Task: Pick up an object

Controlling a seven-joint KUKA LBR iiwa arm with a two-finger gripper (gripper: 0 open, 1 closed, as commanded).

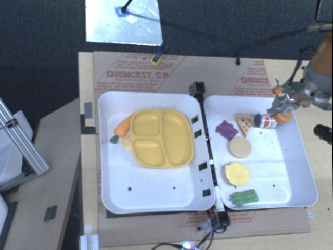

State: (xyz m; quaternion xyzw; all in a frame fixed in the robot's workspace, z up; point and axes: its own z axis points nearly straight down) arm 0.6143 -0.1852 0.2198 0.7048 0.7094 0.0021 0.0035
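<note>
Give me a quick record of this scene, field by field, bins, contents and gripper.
left bin: yellow divided plate, carrot tucked against the plate's left edge
right bin: purple piece, cracker wedge, tan disc, yellow piece, green piece, small bottle
gripper: over the right bin's far corner, just above the small bottle
grasp: cannot tell

Yellow tray in left bin; pincer above right bin

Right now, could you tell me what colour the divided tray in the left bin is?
Yellow; the divided tray shows in the camera view.
</note>
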